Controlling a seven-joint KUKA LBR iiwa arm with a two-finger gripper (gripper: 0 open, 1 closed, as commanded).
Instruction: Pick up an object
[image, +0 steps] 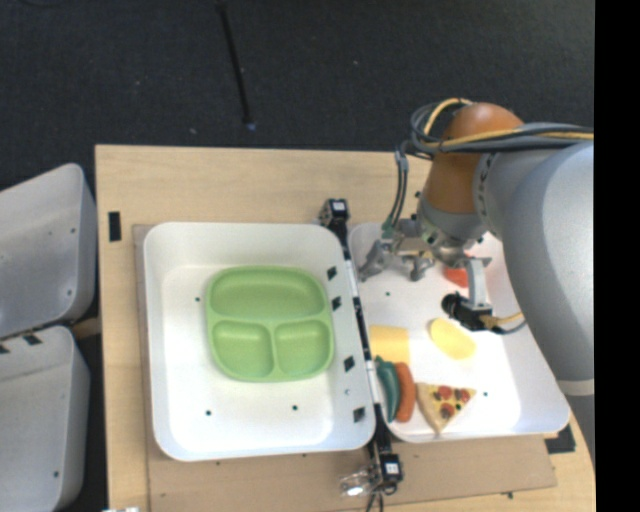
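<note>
- Camera view, L to R: left bin (170, 420) holds a green divided plate (268, 322), lying flat, well apart from the arm. Not a likely pick; flat and wide, a two-finger grab would prob slip off its rim.
- Divider between bins (352, 330) w/ black clips: items close to it are hard to reach, a finger could hit the wall on descent.
- Right bin (535, 415), near the divider: yellow block (389, 345), below it a teal piece (386, 380) touching an orange-red sausage-like item (403, 390). Those two lie side by side, so risk of a double grab or one nudging the other away.
- Pizza slice toy (444, 403) at bin's near edge: thin and flat, fingers may skate over it.
- Yellow oval item (453, 339) mid-bin, just beside a black part w/ cable; looks smooth and rounded, could squirt out when squeezed.
- Gripper (420, 255) sits low at the far end of the right bin, above all those items. Can't tell its opening, wrist hardware blocks it; nothing visibly held.
- Red object (456, 277) peeks out under the wrist, mostly hidden; if that's the target, a miss can't be ruled out.
- Pick not yet done, by my read.
</note>
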